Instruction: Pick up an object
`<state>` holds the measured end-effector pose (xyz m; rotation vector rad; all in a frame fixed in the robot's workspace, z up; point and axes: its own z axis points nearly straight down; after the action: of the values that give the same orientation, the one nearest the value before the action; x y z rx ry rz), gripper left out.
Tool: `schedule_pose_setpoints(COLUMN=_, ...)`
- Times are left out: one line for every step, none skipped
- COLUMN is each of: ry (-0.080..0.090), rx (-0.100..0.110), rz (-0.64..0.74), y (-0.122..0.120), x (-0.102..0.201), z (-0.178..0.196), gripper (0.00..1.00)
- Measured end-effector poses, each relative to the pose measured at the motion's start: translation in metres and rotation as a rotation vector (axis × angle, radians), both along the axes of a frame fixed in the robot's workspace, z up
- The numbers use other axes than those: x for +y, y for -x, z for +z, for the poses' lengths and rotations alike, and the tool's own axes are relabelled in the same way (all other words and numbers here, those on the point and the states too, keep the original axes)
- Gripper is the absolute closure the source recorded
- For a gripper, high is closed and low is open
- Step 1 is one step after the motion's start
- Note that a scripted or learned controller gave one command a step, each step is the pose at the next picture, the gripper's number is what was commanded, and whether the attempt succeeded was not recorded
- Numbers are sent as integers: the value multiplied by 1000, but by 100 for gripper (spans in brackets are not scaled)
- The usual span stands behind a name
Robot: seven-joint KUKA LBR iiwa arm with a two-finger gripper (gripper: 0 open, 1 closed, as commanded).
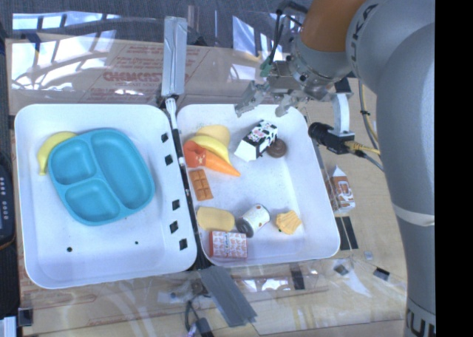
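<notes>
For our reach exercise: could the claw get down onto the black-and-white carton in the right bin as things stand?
Probably yes. The claw hangs just above the black-and-white carton, with nothing over it; a small brown piece touches its right side and might get nudged.

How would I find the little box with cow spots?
Look in the right bin, the one crowded with toy food, and go to its far corner just under the gripper. The black-and-white milk carton lies there, against a brown round piece and right of the carrot. It alone has cow patches.
</notes>
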<state>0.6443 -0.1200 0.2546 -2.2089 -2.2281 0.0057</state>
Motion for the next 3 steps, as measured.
schedule_pose_setpoints(ry=-1, rx=0, rz=109, y=-12, x=15, z=-46, gripper=0)
schedule_pose_setpoints(ry=0, rx=-1, rz=123, y=-10, x=25, z=-164, gripper=0)
schedule_pose_setpoints(ry=2, rx=-2, rz=128, y=-11, x=26, z=-152, gripper=100)
